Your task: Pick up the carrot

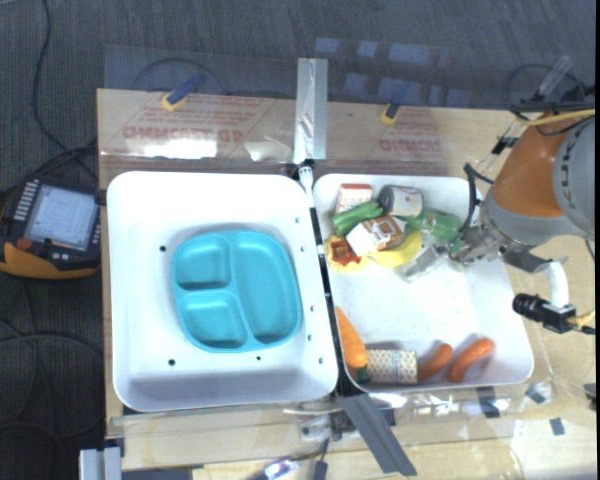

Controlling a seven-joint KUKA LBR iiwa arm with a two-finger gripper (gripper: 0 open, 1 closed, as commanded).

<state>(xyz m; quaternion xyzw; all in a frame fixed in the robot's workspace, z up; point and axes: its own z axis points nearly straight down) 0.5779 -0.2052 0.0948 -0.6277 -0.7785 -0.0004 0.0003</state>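
The carrot (350, 345) is orange and tapered. It lies in the right bin (500, 313) against that bin's left wall, near the front corner, with a patterned can (392, 365) just to its right. My gripper (427, 261) is low over the upper middle of the right bin, beside a yellow banana (402, 254) and green leafy pieces (442, 226). It is well behind the carrot and to its right, apart from it. The grey arm with its orange band (535, 178) reaches in from the right.
A pile of toy food fills the back of the right bin: a green vegetable (354, 214), a white carton (373, 236), a small can (404, 201). Two orange-red sausages (455, 359) lie at the front right. The left bin holds a blue divided tray (235, 286).
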